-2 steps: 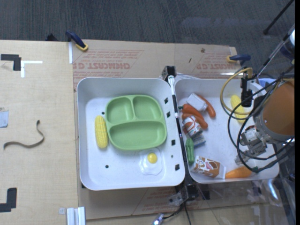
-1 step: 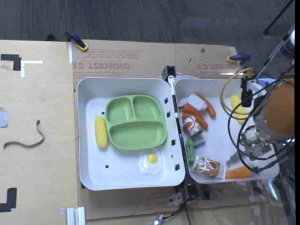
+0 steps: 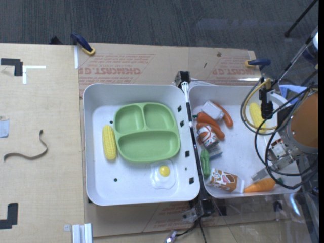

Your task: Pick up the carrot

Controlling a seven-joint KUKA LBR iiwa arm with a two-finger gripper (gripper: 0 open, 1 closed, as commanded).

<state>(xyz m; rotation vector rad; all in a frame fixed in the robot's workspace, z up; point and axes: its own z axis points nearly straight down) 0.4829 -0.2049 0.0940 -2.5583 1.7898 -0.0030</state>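
The carrot [image 3: 259,186] is orange and tapered. It lies flat in the right bin [image 3: 238,151] against its front wall, pointing left. My gripper [image 3: 264,173] hangs from the grey arm at the view's right, just above and slightly right of the carrot's thick end. Cables and the orange wrist band cover much of it. Nothing shows in its grasp.
A small juice carton [image 3: 223,179] sits just left of the carrot. Further back are a green pod [image 3: 204,161], a can [image 3: 207,136], two sausages [image 3: 211,121], a white box [image 3: 212,108] and a yellow fruit [image 3: 255,114]. The left bin [image 3: 96,151] holds a green divided plate [image 3: 147,132], corn [image 3: 109,141] and a fried egg [image 3: 163,174].
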